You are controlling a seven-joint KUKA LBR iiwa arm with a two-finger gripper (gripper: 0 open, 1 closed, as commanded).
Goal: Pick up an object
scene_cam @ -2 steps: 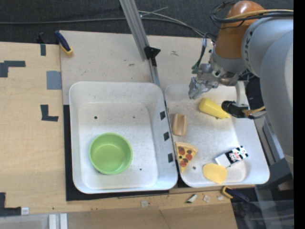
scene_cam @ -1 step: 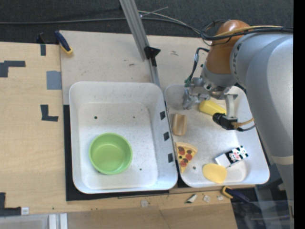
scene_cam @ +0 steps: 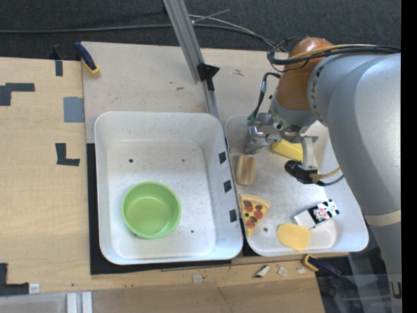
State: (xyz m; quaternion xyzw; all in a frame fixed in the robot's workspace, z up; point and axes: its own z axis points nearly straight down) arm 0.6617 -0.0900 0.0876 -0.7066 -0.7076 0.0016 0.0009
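Two shallow white bins sit side by side on the bench, their inner rims touching along the middle. The left bin (scene_cam: 107, 175) holds a green bowl (scene_cam: 151, 209) near its front left corner, standing apart from every wall, and the rest of its floor lies open. The right bin (scene_cam: 355, 240) is more crowded. The grey arm (scene_cam: 365, 122) with its orange band (scene_cam: 301, 77) covers the bin's back right part and cuts off the right rim from sight. The gripper (scene_cam: 255, 139) hangs low over the back left corner of this bin, close to the shared rim; whether its pincer is open or closed I cannot tell, since the tips are dark and blurred against the wrist, and nothing can be made out in its grasp. Just in front of it a tan block (scene_cam: 245, 169) lies beside the left wall. A pizza slice toy (scene_cam: 253, 214) rests against the same wall nearer the front. A yellow round piece (scene_cam: 294, 236) lies at the front edge, and a small black and white object (scene_cam: 320, 212) lies just beside it toward the front right corner; its form is hard to make out. A yellow object (scene_cam: 288, 150) shows partly from under the wrist, its far end hidden. A black part with a cable (scene_cam: 301, 171) hangs off the arm above the bin's middle. The middle of the bin floor, between the tan block and the black and white object, is bare. A slanted metal pole (scene_cam: 186, 34) crosses the back of the bench and ends at the bins' back rims.
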